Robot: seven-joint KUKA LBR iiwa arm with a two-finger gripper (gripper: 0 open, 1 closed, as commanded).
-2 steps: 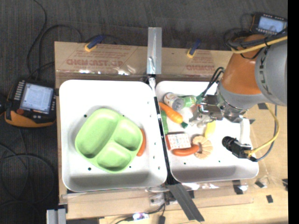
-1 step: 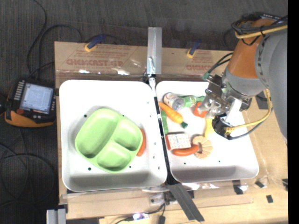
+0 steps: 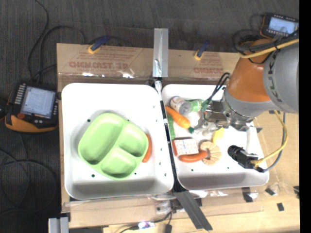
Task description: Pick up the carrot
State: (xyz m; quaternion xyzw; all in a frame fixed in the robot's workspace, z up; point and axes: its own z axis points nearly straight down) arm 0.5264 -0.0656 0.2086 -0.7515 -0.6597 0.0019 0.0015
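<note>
The carrot [image 3: 178, 117] is orange and lies at a slant in the right bin [image 3: 221, 178], close to its left wall. My gripper [image 3: 204, 124] hangs over the middle of that bin, just right of the carrot's lower end. The carrot rests on the bin floor and is not between the fingers.
A green bottle [image 3: 187, 104] lies behind the carrot. A red and white box [image 3: 182, 145], a red sausage-like piece [image 3: 190, 156], a ridged tan piece [image 3: 212, 152] and a yellow bit [image 3: 217, 134] lie toward the front. The left bin [image 3: 73, 178] holds a green divided plate [image 3: 114, 143] with an orange piece [image 3: 147, 148] at its right edge.
</note>
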